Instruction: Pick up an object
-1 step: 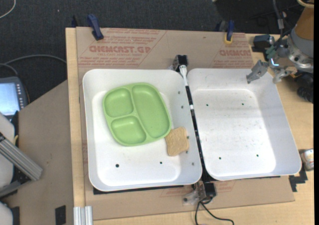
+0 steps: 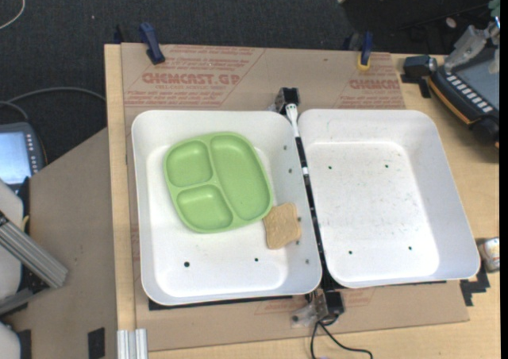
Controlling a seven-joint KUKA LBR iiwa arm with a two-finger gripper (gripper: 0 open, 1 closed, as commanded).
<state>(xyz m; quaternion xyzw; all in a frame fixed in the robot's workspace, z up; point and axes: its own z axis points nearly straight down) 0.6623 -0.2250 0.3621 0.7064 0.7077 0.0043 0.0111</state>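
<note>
So I'm sitting off at the right edge of the bench right now; part of my arm (image 2: pixel 476 79) is poking in up there, and honestly I can't tell what state my claw is in from this angle.

Pickable stuff is all in the left bin (image 2: pixel 159 270): a green divided plate (image 2: pixel 216 183) lying flat in the middle, and a small tan sponge-looking piece (image 2: pixel 282 225) sitting just beside the plate's lower right corner, touching or nearly touching it, close to the bin's right wall.

I'm thinking the tan piece is the easier grab. It's small and probably squishy, so I'd be coming straight down over it, with my grip lined up across its narrow side. The plate is wide and low, so I'd have to pinch its rim, which looks fiddly.

What's getting in the way: the plate edge on one side, the ridge where the two bins meet (image 2: pixel 305 191) on the other. The right bin (image 2: pixel 444 191) is just speckled white floor. Clamps (image 2: pixel 151 44) at the back are well clear.
</note>
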